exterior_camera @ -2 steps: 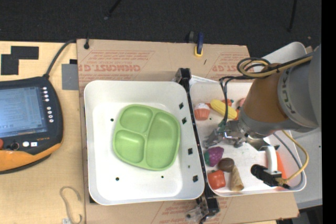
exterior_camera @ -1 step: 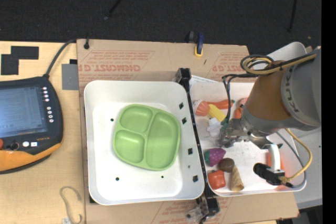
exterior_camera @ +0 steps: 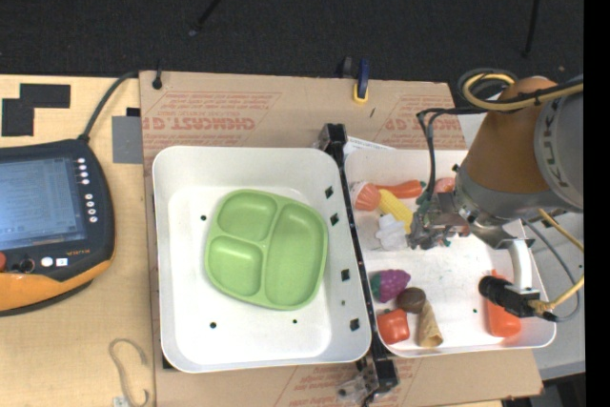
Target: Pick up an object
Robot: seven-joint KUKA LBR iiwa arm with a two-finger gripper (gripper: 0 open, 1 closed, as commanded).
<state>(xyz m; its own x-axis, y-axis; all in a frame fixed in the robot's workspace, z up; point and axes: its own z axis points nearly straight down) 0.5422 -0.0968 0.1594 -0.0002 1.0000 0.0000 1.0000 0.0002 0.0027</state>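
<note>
Grey arm low over right bin (exterior_camera: 457, 338) | gripper (exterior_camera: 431, 234) at frame right-centre, just beside yellow toy (exterior_camera: 394, 205) and white scrap (exterior_camera: 391, 232) | grip state: cannot tell | nothing visibly lifted; pick not yet done | green divided plate (exterior_camera: 267, 248) in left bin (exterior_camera: 181, 300)

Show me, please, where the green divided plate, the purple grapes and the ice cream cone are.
green divided plate (exterior_camera: 267, 249), camera view, its centre ridge.
purple grapes (exterior_camera: 390, 282), camera view, middle of the bunch.
ice cream cone (exterior_camera: 427, 327), camera view, middle of the cone.

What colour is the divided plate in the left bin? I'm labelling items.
Light green, plain; the divided plate shows clearly in the camera view.
</note>
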